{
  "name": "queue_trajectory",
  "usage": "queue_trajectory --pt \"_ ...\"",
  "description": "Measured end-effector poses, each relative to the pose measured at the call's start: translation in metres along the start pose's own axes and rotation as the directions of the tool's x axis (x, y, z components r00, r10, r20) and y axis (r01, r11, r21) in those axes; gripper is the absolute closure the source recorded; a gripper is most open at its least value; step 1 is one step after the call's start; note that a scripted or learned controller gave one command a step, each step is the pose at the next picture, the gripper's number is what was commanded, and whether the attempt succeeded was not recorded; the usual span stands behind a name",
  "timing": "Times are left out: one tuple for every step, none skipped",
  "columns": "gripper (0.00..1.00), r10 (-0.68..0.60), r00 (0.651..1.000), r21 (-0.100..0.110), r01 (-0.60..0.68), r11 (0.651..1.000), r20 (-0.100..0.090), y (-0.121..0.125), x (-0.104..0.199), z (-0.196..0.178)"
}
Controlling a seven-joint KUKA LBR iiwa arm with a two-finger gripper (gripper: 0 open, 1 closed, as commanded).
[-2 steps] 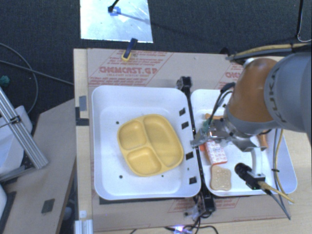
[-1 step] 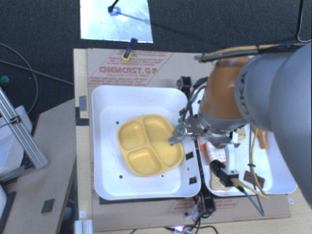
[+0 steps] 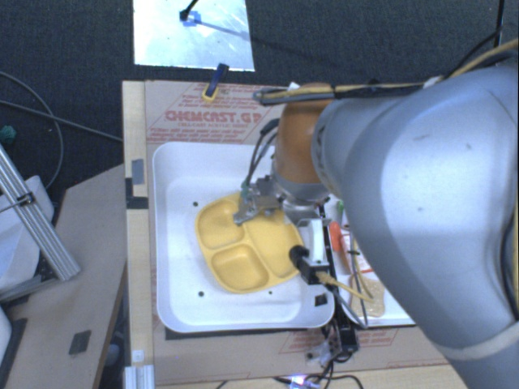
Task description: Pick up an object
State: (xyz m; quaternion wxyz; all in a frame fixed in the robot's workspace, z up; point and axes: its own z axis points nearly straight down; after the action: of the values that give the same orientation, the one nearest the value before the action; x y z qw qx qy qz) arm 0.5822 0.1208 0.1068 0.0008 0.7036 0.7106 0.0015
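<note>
Arm: grey, orange band above the wrist, reaching in from the right over both bins.
Pincer (image 3: 250, 205): low over the left bin (image 3: 174, 217), at the top edge of the yellow tray (image 3: 239, 250); cannot tell whether it is apart or together, nor whether it touches the tray.
Yellow tray: a compartmented dish lying flat in the middle of the left bin, toward its right wall.
Right bin (image 3: 397, 314): mostly hidden by the arm; an orange object (image 3: 335, 237) lies by its left wall.
Desk (image 3: 195, 112): brown cardboard with red lettering under the bins.
</note>
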Motion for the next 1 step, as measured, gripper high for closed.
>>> queue_trajectory --pt "0.0 0.001 1.0 -0.006 -0.001 1.0 -0.005 -0.0738 0.0212 -0.1528"
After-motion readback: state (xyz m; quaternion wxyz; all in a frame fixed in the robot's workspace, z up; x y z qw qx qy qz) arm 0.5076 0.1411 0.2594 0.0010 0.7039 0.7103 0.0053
